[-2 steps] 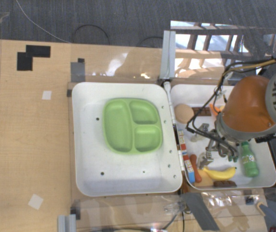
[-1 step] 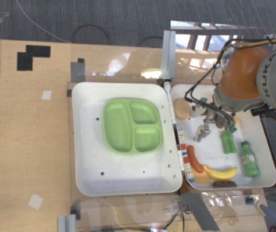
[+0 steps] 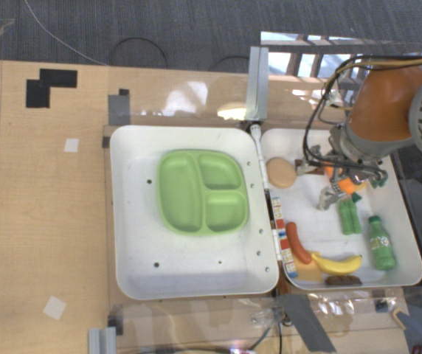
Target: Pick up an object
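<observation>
Two white bins sit side by side on the bench (image 3: 41, 220). Left bin (image 3: 133, 271) holds a green divided plate (image 3: 202, 192). In the right bin (image 3: 403, 264), the gripper (image 3: 334, 195) hangs just left of a green bottle (image 3: 349, 217), w/ something orange (image 3: 349, 185) beside it; can't tell how the fingers stand. Bun (image 3: 280, 172) further left, 2nd green bottle (image 3: 380, 243) right, banana (image 3: 338, 262) and hot dog (image 3: 296, 243) below.

Green divided plate (image 3: 201, 192) in left white bin (image 3: 133, 271), wooden bench (image 3: 41, 212).

Two bins (image 3: 133, 271), two green bottles (image 3: 380, 243), one banana (image 3: 338, 262)
</observation>
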You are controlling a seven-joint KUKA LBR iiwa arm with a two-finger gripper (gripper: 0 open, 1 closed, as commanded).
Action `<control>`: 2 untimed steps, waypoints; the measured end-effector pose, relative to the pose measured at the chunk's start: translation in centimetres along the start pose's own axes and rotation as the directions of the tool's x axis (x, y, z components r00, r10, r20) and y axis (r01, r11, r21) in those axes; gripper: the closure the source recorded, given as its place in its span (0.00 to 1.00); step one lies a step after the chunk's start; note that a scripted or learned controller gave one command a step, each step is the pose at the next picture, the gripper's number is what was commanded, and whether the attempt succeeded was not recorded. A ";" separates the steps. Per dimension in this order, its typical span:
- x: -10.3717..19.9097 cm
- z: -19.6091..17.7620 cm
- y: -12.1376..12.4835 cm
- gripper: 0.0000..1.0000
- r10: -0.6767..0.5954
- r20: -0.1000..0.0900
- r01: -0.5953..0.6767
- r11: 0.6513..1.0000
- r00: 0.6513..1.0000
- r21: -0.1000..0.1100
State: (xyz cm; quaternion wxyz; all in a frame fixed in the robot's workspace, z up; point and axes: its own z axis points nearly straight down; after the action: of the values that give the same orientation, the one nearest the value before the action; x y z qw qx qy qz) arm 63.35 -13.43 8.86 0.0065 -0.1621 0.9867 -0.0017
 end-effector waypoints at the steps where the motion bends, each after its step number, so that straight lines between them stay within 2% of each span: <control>1: -0.6 -1.7 0.0 1.00 -0.001 0.017 0.001 1.000 1.000 0.005; 2: -4.6 0.0 2.5 1.00 0.116 0.002 -0.116 0.993 0.993 -0.001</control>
State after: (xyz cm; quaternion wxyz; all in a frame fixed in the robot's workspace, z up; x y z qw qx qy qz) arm 66.88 -9.55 8.94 0.0075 -0.1047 0.9945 -0.0005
